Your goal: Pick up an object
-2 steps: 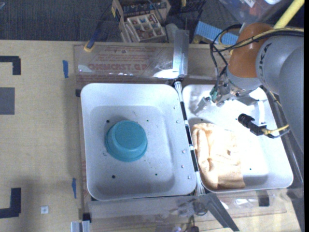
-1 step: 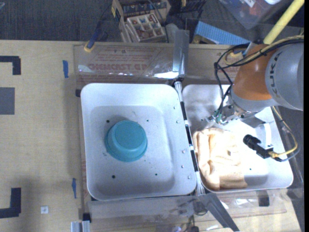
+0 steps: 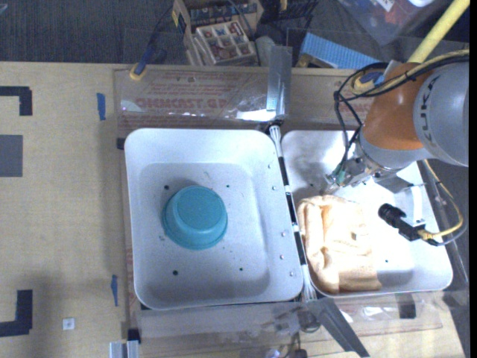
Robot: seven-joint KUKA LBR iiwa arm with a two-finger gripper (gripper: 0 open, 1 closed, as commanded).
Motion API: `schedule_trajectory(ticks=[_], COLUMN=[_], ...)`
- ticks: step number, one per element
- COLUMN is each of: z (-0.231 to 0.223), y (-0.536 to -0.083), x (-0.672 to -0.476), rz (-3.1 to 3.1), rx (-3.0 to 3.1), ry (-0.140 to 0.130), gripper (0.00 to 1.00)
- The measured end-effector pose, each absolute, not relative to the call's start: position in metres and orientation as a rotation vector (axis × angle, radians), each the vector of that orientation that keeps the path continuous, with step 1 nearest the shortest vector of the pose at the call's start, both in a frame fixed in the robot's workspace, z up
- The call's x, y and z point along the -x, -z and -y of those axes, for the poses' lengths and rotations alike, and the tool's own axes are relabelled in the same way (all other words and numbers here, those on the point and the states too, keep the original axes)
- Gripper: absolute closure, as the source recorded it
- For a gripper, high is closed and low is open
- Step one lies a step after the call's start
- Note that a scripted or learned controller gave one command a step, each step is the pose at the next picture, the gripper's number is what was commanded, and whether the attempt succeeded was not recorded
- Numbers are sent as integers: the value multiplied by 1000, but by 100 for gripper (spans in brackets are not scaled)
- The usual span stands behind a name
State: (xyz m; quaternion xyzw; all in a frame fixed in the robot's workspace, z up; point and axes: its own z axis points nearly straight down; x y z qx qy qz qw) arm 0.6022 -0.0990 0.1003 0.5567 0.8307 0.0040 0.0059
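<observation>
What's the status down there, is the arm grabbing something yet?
Gripper low in the right bin, at the top edge of the tan cloth; grasp unconfirmed. Teal bowl sits alone, upside down, in the left bin. Nothing blocking.

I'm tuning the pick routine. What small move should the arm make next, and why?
Probably a short descent onto the tan cloth. The gripper sits over the right bin just above the cloth's upper edge, with nothing seen between its fingers.

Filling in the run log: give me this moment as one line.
arm: over right bin | gripper: just above cloth | blue bowl: upside down, left bin | grasp: not seen
</observation>
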Motion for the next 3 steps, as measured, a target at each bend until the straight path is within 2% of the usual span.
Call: schedule_trajectory(ticks=[1, 2, 3], z=[99, 102, 103], y=[-100, -90, -101], x=[-602, -556, -557], rz=[-2600, -2628, -2622], rx=[-1742, -1704, -1706], ry=[-12, -9, -15], gripper=[0, 0, 100])
